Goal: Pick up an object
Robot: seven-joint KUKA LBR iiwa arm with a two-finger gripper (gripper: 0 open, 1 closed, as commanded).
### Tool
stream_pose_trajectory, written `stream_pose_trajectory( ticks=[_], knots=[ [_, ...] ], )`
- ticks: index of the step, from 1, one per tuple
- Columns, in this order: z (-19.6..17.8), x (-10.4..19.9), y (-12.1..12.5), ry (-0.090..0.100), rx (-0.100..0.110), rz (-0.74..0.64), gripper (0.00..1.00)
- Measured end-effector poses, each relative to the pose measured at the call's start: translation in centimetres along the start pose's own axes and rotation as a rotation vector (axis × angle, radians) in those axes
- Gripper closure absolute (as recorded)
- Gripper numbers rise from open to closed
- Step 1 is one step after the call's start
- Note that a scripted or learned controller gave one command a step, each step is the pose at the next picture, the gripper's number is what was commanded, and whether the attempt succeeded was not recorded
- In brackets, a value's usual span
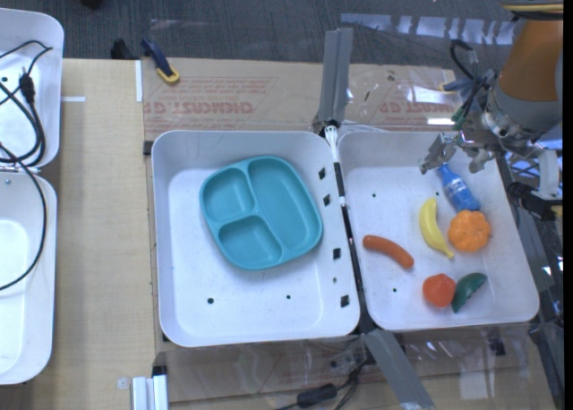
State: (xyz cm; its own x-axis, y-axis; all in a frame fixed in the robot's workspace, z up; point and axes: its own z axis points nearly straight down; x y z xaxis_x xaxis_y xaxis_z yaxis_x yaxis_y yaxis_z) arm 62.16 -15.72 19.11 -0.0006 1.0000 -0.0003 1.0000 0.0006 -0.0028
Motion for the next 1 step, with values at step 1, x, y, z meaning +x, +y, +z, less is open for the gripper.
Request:
stream_pose_trajectory(
  ticks=[1],
  knots=[
    [9.91, -0.65, -4.08, 0.006, -0.002, -0.003, 0.00]
  ],
)
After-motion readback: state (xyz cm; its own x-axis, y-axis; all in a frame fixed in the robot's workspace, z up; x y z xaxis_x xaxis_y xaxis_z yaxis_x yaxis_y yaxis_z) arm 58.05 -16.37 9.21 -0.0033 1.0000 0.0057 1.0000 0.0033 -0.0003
